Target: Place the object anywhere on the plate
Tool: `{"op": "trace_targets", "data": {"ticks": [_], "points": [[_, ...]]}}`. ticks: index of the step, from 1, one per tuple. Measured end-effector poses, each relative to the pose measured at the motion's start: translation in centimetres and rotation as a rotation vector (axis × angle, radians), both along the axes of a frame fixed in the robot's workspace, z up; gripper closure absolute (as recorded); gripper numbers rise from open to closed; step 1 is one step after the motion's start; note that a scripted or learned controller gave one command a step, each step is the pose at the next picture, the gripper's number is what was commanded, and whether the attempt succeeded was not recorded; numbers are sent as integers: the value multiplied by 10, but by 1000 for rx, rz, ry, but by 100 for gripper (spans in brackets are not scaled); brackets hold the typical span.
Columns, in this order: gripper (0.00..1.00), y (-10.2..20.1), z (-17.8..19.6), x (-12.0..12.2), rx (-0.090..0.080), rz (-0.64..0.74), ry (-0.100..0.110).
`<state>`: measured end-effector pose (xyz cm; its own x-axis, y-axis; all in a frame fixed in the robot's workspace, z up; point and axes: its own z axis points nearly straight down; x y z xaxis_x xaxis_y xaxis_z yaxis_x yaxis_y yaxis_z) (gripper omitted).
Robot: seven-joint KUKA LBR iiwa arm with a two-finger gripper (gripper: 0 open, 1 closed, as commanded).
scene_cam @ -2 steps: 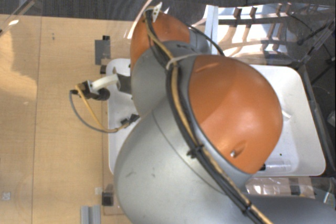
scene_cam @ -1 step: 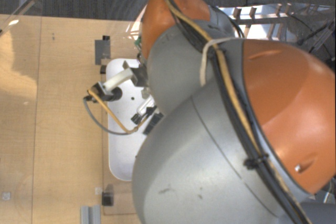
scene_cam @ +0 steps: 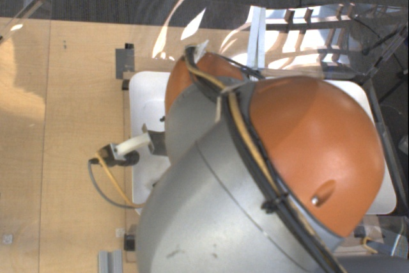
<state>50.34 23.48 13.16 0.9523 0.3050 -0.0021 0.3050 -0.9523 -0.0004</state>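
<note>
1. Grey arm with an orange band (scene_cam: 307, 156) occupies centre and right of frame, covering the gripper; its state cannot be determined.
2. Shallow white bin (scene_cam: 144, 93) partly visible, centre left.
3. Object and plate positions cannot be determined.

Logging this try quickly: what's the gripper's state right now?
Gripper: cannot be told; the arm covers most of the white bin, hiding it.

arm (scene_cam: 211, 201): grey shell | orange dome | black and tan cables
</note>
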Motion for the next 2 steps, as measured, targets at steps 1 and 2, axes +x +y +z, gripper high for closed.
{"op": "trace_targets", "data": {"ticks": [1, 2], "points": [[100, 2, -40, -13, 6, 525, -13], [100, -25, 52, 15, 2, 698, -5]]}}
